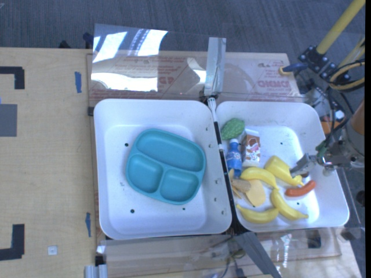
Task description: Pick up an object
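Note:
The right bin (pixel 324 210) holds a pile of toy food. Several yellow bananas (pixel 261 175) lie in its middle and front. An orange-red pepper (pixel 300 189) rests beside them. A blue bottle (pixel 233 155), a red-and-white carton (pixel 251 146) and a green leafy piece (pixel 233 127) sit near the bin's left wall. A tan slice (pixel 255 194) lies among the bananas. My gripper (pixel 302 165) hangs low at the bin's right side, just right of the upper banana (pixel 280 168) and above the pepper. Nothing shows in its grasp.
The left bin (pixel 110 126) holds a teal divided plate (pixel 166 165). A metal divider post (pixel 215 68) and a clear panel (pixel 145 68) stand behind the bins. Cables and a yellow bar (pixel 342 22) crowd the far right.

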`<state>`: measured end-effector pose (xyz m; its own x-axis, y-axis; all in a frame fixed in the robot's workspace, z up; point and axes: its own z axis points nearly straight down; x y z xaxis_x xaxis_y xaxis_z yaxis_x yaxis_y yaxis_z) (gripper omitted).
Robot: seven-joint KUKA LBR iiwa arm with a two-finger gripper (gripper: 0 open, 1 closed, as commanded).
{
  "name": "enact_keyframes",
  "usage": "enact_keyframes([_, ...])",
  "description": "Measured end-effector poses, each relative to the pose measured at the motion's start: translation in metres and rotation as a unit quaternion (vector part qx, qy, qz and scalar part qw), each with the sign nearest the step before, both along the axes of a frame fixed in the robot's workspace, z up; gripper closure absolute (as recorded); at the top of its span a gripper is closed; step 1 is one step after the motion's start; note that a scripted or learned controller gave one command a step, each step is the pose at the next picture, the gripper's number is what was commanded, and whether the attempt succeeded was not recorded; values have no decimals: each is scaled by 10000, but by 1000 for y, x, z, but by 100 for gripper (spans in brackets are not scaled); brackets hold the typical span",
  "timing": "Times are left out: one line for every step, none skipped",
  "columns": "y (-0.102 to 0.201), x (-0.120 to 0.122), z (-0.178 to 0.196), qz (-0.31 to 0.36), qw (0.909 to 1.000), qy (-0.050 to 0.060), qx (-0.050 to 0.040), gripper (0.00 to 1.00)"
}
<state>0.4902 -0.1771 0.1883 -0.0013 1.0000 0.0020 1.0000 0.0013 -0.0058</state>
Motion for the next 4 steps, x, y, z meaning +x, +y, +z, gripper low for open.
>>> enact_keyframes([7, -3, -102, 503, 9987, -58, -17, 0])
enact_keyframes([6, -1, -92, 495, 9987, -78, -30, 100])
enact_keyframes([26, 0, -27, 1193, 9928, -44, -13, 100])
enact_keyframes([105, 43, 35, 38, 10000, -32, -11, 100])
